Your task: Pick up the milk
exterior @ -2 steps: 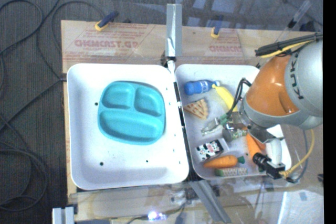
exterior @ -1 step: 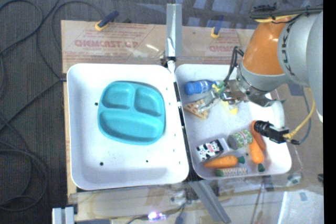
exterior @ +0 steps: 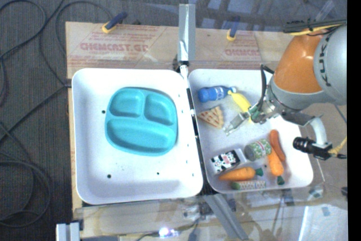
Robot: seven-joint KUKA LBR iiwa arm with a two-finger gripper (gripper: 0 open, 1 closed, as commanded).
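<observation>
The milk point(exterior: 225, 161) is a small carton with black and white cow patches, lying on its side near the front of the right bin point(exterior: 293, 178). My gripper point(exterior: 238, 121) hangs over the middle of that bin, behind the carton and apart from it. Its fingers stand open with nothing between them. The grey arm with its orange band point(exterior: 296, 68) comes in from the right.
Around the gripper lie a yellow banana point(exterior: 240, 101), a blue bottle point(exterior: 215, 93) and a waffle wedge point(exterior: 211, 117). A green can point(exterior: 258, 149) and two carrots point(exterior: 274, 153) point(exterior: 240, 174) crowd the carton. The left bin point(exterior: 90, 178) holds a turquoise divided plate point(exterior: 141, 120).
</observation>
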